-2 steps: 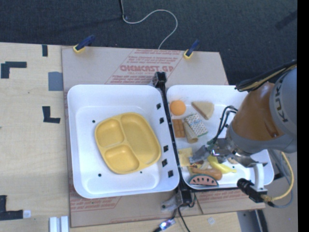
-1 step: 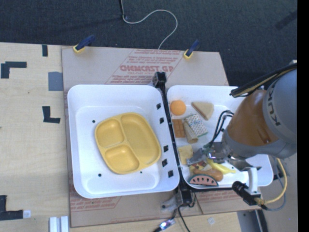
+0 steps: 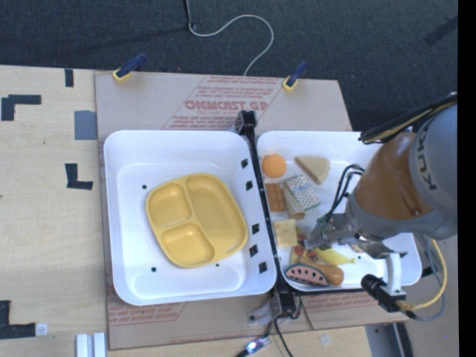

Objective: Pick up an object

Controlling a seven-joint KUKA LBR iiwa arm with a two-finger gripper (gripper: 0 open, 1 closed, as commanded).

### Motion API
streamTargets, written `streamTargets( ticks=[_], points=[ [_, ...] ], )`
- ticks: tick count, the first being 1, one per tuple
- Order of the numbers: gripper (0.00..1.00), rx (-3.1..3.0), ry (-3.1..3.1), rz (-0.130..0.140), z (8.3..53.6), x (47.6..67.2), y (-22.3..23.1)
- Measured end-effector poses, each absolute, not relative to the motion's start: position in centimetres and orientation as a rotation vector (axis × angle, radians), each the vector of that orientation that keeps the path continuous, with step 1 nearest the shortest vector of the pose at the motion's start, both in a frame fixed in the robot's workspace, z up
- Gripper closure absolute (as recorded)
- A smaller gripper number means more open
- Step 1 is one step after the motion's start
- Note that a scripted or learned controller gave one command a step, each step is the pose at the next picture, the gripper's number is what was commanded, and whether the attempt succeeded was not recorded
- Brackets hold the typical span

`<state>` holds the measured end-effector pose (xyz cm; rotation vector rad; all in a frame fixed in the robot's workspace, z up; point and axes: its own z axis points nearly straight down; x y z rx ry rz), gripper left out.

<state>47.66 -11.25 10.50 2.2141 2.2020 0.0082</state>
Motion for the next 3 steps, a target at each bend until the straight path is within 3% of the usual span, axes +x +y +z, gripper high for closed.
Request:
streamTargets(
  ticks=[2,3],
  points=[
    [1.0,2.217,2.221,0.003,21.8,48.5,-11.0],
    [1.0,2.214,2.23,0.002,22.7,51.3,-5.7]
  ],
)
